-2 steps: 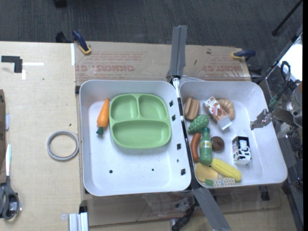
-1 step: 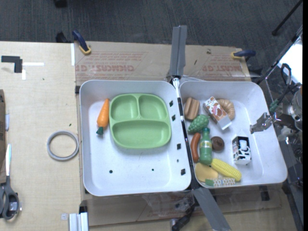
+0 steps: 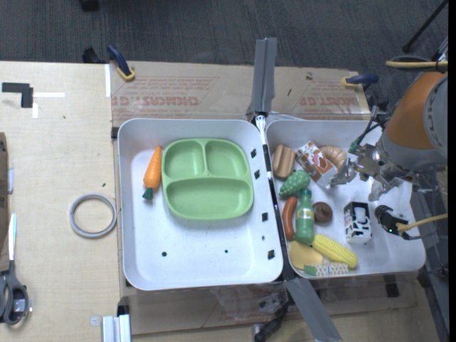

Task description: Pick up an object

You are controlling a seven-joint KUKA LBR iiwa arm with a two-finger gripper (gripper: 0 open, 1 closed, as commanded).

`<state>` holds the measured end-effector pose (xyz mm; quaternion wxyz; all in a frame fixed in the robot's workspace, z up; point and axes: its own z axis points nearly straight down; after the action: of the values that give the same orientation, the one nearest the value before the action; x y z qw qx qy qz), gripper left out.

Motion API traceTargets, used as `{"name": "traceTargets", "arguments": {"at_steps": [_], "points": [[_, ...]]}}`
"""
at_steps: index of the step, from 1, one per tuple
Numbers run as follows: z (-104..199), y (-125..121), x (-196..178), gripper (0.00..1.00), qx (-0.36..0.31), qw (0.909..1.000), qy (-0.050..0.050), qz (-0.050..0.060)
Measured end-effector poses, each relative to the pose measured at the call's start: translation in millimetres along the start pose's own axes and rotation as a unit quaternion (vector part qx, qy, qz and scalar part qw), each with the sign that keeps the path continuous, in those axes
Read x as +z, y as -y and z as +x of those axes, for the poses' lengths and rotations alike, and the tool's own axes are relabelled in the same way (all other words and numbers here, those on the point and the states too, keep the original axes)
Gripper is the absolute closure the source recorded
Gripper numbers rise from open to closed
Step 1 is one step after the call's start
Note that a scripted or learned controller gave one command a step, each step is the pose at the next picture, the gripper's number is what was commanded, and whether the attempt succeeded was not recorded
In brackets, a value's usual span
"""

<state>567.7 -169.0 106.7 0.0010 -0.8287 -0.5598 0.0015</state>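
The right bin (image 3: 406, 258) holds several toy foods: a bread roll (image 3: 283, 160), a snack packet (image 3: 313, 157), a croissant (image 3: 333, 153), a green leafy piece (image 3: 294, 184), a red sausage (image 3: 288, 216), a green bottle (image 3: 305, 218), a brown round piece (image 3: 323, 211), a cow-patterned carton (image 3: 358, 224) and a corn cob (image 3: 335, 249). My gripper (image 3: 358, 182) hovers over the bin's right part, just above the carton and right of the croissant. It is open, with nothing between its fingers.
The left bin (image 3: 135, 262) holds a green divided plate (image 3: 208, 179) and a carrot (image 3: 152, 168). On the bench to the left lie a tape ring (image 3: 93, 214) and scissors (image 3: 11, 291). Blue clamps (image 3: 121, 61) sit at the cardboard's back edge.
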Motion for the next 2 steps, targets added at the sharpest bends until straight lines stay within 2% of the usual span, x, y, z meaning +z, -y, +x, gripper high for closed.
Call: {"name": "traceTargets", "arguments": {"at_steps": [1,2], "points": [[-14.3,-5.8,-83.9,0.0,-0.21,0.9777,0.0,-0.001],[36.0,-39.6,-6.5,0.0,-0.231,0.9728,0.001,-0.014]]}}
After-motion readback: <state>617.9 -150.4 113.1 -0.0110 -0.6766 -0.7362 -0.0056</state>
